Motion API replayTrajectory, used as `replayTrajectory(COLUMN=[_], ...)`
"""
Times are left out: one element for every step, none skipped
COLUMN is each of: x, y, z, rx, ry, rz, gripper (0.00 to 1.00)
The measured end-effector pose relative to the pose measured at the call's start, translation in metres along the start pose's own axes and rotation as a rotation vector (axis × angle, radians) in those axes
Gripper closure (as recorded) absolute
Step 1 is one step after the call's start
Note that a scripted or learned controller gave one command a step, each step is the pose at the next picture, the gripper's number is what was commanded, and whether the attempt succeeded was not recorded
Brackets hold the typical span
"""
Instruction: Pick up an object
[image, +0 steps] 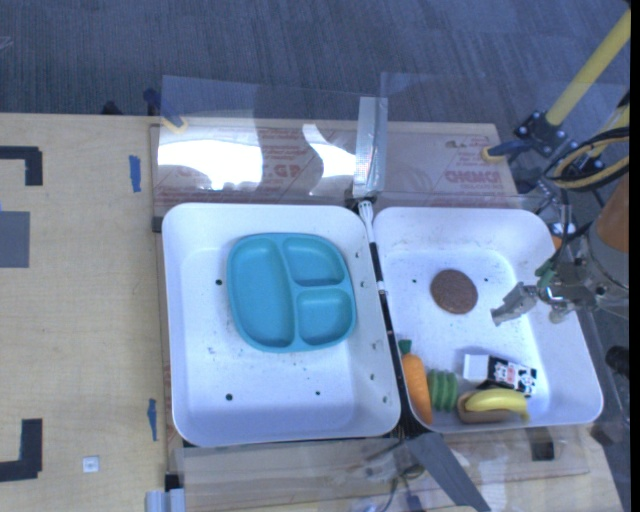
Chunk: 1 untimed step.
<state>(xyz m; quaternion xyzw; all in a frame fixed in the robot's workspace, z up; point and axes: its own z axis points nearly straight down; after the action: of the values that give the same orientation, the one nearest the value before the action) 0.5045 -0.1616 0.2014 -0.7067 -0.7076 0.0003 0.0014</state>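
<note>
The gripper (520, 300) sits over the right bin (570, 345), just right of a flat brown disc (454, 291); whether its fingers are spread or closed cannot be told. Along the near wall of that bin lie an orange carrot (416, 386) with a green top, a green piece (442, 387), a yellow banana (494, 402) and a small black-and-white carton (506, 373). The left bin (190, 330) holds a teal divided tray (291, 291).

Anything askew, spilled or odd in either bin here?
Mostly tidy. The carrot lies against the right bin's left wall, its top over the rim. Dark specks dot both bin floors. The teal plate sits flat in the left bin.
</note>
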Motion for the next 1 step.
replayTrajectory(x=[0.0492], y=[0.0495], z=[0.1079], rx=[-0.003], ry=[-0.001], rz=[-0.062], gripper=[0.0])
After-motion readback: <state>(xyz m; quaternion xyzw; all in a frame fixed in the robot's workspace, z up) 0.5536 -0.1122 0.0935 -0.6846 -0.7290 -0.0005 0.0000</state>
